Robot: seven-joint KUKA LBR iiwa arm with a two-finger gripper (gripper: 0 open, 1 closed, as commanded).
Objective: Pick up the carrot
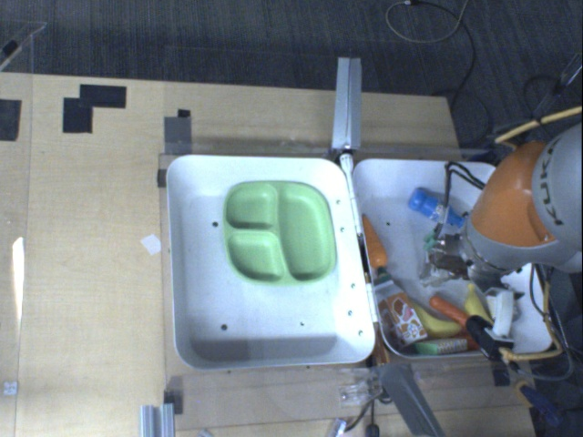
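An orange carrot (372, 243) lies lengthwise against the left wall of the right bin (393, 185). My gripper (444, 264) hangs low over the middle of that bin, to the right of the carrot and a clear gap away from it. The grey wrist and orange band (512, 206) cover the bin's right part. Nothing shows as held.
A second orange-red elongated piece (448, 309) lies just below the gripper beside a yellow banana (439, 328) and a brown packet (403, 317). A blue bottle (426, 203) lies at the back of the right bin. The left bin (196, 271) holds a green divided tray (278, 230).
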